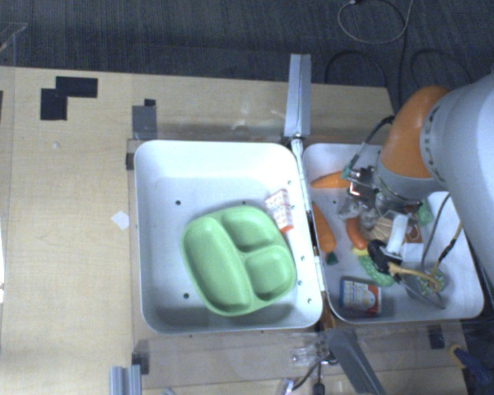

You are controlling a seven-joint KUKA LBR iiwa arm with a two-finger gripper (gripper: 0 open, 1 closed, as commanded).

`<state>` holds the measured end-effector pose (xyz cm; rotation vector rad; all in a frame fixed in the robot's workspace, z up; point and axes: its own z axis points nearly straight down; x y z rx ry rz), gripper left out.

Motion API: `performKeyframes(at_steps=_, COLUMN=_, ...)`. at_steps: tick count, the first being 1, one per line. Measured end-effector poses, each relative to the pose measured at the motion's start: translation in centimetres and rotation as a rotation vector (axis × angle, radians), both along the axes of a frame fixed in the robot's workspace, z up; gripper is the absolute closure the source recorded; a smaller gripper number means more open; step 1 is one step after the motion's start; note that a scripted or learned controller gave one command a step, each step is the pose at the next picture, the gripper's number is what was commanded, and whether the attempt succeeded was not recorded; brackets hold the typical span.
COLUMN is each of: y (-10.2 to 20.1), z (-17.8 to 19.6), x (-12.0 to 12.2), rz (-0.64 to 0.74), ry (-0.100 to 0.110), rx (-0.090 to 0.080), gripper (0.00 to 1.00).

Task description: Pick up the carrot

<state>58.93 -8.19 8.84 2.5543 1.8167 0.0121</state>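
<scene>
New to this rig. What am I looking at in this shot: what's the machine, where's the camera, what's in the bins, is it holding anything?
One fixed camera above the bench looks down at a slant. The big grey arm with the orange band comes in from the right; it is an industrial robot arm with a two-finger gripper at its tip, lowered over the right white bin.

The left white bin holds a light green three-compartment plate and a small red-and-white packet by the divider.

The right bin holds clutter: an orange carrot lying along its left side, another orange piece near the top, a small grey-and-red pouch at the bottom, and mixed items under the wrist.

I cannot tell whether anything is held; the wrist hides the fingertips.
</scene>
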Motion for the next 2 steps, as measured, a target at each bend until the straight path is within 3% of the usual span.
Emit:
performKeyframes(at_steps=1, y=7.8, z=13.1, x=-4.2, rz=-0.337, ry=0.007, rx=0.004, gripper=1.00)
performKeyframes(at_steps=2, y=2.0, z=18.8, x=-1.0, rz=-0.039, ry=0.006, rx=0.001, gripper=1.00)
